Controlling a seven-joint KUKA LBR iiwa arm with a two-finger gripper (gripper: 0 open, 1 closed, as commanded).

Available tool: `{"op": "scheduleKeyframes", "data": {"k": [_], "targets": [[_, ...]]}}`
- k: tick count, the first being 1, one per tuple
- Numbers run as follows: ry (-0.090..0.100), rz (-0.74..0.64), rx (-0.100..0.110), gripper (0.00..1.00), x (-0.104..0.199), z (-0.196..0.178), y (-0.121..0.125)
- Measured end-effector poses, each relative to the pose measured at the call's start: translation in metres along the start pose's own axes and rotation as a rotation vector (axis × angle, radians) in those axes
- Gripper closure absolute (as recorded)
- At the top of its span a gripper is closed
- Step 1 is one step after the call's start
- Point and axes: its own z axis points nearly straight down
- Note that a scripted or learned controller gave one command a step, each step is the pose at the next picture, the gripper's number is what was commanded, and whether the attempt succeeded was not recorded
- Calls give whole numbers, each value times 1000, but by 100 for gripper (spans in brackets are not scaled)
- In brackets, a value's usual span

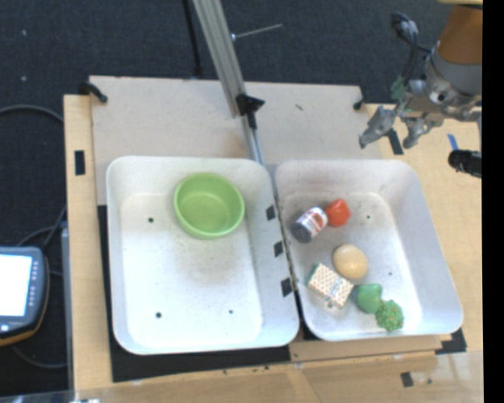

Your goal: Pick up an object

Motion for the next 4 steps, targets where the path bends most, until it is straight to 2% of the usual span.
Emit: {"op": "scheduleKeyframes", "data": {"k": [1,2,4], "targets": [[-1,-1,1,0,0,0,0],[0,2,3,0,2,44,-5],[0,3,4,0,0,157,-22]]}}
